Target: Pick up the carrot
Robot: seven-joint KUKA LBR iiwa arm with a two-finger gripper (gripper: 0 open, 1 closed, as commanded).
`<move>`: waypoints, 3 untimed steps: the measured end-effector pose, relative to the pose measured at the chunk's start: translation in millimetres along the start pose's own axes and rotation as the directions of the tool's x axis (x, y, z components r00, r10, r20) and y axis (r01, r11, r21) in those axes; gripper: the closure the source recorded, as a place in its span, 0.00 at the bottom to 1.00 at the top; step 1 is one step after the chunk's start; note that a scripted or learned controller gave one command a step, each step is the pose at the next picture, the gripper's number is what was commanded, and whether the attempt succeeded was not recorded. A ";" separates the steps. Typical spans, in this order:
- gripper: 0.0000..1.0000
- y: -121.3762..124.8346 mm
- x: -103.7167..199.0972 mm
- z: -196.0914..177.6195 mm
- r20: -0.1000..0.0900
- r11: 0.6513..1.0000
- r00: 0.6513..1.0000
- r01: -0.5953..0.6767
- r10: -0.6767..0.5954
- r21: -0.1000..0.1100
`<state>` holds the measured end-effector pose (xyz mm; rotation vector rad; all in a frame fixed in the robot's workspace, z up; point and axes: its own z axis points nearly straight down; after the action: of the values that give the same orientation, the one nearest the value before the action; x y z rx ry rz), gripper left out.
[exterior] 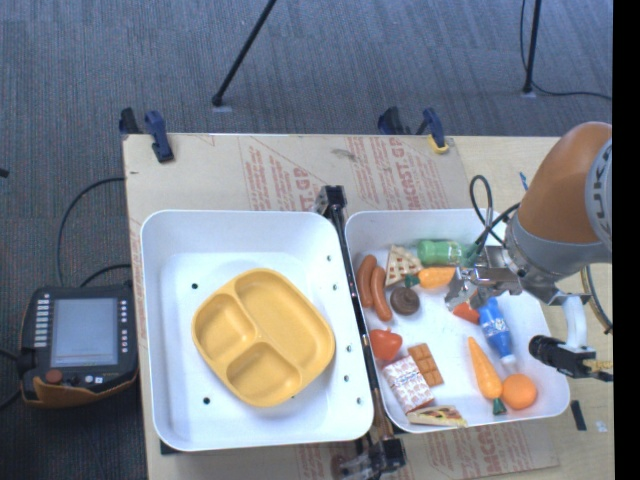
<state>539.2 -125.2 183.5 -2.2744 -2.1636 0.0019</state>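
The carrot (485, 367) is orange with a small green tip. It lies in the right bin (556, 366) near the front right, pointing toward the back, between a blue bottle (495, 330) and an orange ball (519, 392). My gripper (470, 290) hangs over the middle of the right bin, behind and slightly left of the carrot and apart from it. It sits just above a small red piece (466, 313) and next to a small orange piece (437, 277).
The right bin also holds two sausages (372, 284), a waffle wedge (402, 265), a green item (440, 251), a brown disc (405, 300), a red vegetable (385, 345), a wafer (425, 363), a packet (404, 383) and a pizza slice (435, 418). A yellow divided plate (262, 336) lies in the left bin (165, 268).
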 end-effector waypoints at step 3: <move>1.00 12.5 -83.7 86.5 0.001 0.856 0.856 0.517 -0.517 -0.002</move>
<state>547.3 -209.4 96.9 -1.6113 -2.6958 -0.0011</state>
